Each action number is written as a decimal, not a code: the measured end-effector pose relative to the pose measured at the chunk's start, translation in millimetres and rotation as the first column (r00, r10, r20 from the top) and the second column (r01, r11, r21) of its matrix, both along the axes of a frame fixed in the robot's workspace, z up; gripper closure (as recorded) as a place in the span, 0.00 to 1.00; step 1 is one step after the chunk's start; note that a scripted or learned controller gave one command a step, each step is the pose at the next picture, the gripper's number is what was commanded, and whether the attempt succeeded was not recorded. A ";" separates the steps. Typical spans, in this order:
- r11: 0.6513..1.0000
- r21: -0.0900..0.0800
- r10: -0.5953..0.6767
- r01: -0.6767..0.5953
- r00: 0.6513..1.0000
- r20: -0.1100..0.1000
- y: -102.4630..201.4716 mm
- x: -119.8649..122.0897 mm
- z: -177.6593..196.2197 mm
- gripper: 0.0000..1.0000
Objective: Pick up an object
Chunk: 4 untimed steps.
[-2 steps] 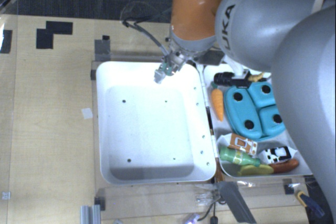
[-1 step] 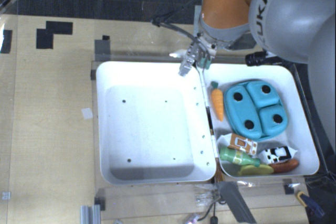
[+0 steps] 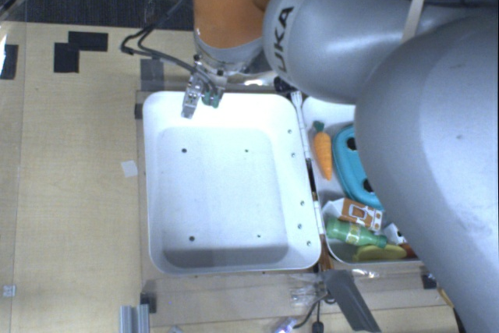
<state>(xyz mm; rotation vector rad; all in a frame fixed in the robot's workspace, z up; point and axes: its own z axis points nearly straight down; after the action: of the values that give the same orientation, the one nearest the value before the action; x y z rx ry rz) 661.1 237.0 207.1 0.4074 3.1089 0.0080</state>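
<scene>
Green shows between the fingers of the hand (image 3: 199,96), a small dark-green thing (image 3: 210,97) pinched at their tips, hanging over the far edge of the left bin (image 3: 226,246). Its shape is too small to make out. My worry is the grip: the piece looks held by very little, so any quick swing could shake it loose to drop into the bin or onto the tabletop (image 3: 70,183) beyond the rim. In the right bin (image 3: 310,168) lie an orange carrot (image 3: 323,154), a blue dish (image 3: 352,168) and a green bottle (image 3: 355,233), near its inner wall.
</scene>
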 end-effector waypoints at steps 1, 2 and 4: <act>0.999 -0.001 0.032 -0.032 0.999 0.002 -2.1 -22.6 78.0 1.00; 0.987 0.000 -0.160 0.160 0.987 -0.001 -2.9 0.5 36.8 1.00; 0.921 -0.003 0.391 -0.391 0.921 0.000 -1.5 -26.0 51.0 1.00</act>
<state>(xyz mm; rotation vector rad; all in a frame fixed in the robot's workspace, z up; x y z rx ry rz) 635.1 235.5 258.1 -0.2202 3.1283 0.0052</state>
